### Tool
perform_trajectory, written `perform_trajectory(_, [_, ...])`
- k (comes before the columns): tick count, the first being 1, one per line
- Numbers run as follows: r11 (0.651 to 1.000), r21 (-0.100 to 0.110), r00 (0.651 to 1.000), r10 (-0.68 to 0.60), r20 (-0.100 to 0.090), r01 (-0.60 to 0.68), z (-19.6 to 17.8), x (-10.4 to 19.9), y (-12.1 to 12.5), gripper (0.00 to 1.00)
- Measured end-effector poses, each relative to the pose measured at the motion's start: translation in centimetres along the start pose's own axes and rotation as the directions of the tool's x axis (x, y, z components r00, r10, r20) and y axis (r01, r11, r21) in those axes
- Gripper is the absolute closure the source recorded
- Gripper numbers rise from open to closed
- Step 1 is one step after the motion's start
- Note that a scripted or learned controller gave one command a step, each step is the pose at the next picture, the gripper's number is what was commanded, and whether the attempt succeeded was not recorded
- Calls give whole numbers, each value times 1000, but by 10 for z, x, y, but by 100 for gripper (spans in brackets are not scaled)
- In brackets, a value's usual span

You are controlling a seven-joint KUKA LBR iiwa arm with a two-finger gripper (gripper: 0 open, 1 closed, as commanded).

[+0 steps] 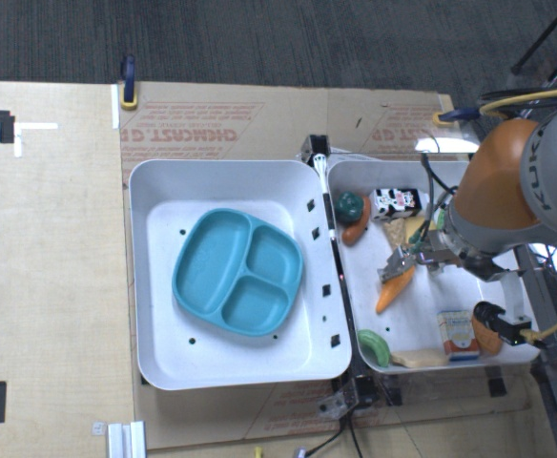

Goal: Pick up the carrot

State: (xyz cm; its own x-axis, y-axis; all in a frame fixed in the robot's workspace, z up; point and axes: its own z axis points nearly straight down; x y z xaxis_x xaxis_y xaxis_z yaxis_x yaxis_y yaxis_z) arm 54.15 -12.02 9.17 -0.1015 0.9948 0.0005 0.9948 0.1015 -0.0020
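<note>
The arm reaches in from the frame's right, its jaws (400, 267) low over the right bin (414, 324), right of centre. The carrot (394, 292) lies slanted mid-bin, its upper end at or under the jaws; whether they are spread, pressed together or pinching it cannot be told from this angle. The risk: a grip on the very tip could let the tapered carrot pivot or slip free on the lift. Nearby clutter, a black-and-white box (396, 200) above and a green piece (374, 347) below, could be nudged. The left bin (154, 332) holds a blue tray (237, 271).
</note>
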Motion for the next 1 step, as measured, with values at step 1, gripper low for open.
perform_trajectory(1, [1000,-2,1000,5,1,-5,-9,-1,1,100])
